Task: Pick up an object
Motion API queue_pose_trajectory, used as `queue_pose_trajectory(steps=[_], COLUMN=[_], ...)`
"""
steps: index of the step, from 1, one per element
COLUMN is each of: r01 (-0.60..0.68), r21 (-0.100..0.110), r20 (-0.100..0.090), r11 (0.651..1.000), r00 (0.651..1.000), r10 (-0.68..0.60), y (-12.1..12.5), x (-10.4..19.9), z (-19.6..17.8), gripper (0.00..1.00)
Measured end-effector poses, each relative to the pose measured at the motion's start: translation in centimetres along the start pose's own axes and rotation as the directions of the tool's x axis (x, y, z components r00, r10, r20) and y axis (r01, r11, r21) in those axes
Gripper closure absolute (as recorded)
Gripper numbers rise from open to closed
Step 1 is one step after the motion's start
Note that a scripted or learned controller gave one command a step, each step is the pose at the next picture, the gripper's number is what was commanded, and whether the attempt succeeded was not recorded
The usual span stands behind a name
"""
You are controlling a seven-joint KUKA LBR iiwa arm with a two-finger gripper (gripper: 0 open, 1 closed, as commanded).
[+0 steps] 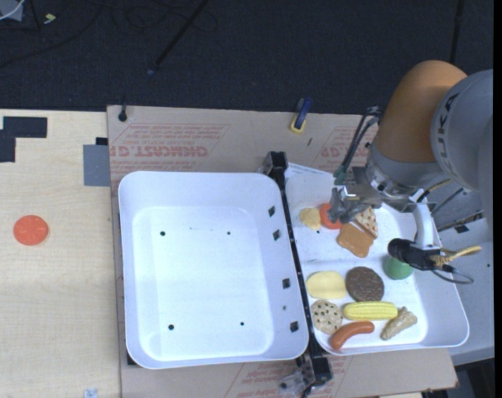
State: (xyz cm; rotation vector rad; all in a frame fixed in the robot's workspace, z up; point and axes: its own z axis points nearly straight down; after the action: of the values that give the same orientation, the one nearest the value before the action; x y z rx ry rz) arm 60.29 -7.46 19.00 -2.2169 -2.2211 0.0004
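Note:
My gripper (342,208) hangs low over the upper part of the right bin (450,326), right beside a small red piece (330,219) and a yellow-orange piece (310,217). A brown toast slice (355,239) and a pale cracker-like wedge (367,220) lie just to its right. Lower in the bin lie a dark brown patty (364,283), a pale yellow lump (325,285), a corn cob (369,310), a cookie (325,315), a sausage (351,333), a tan piece (399,324) and a green item (397,267).
The left bin (143,222) stands beside the right one, with a black divider (288,247) between them. The grey arm with its orange band (417,110) covers the right bin's upper right corner. A black cable fitting (412,252) hangs over the green item.

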Motion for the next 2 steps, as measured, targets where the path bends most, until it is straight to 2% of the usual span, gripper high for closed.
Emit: queue_pose_trajectory(steps=[1,2], r01=[0.001,0.0], r21=[0.004,0.001], r20=[-0.001,0.001], r11=[1.0,1.0], r00=[1.0,1.0], r10=[-0.001,0.0], y=[-6.7,-4.3], x=[5.5,7.9], z=[-1.3,0.4], gripper=[1.0,1.0])
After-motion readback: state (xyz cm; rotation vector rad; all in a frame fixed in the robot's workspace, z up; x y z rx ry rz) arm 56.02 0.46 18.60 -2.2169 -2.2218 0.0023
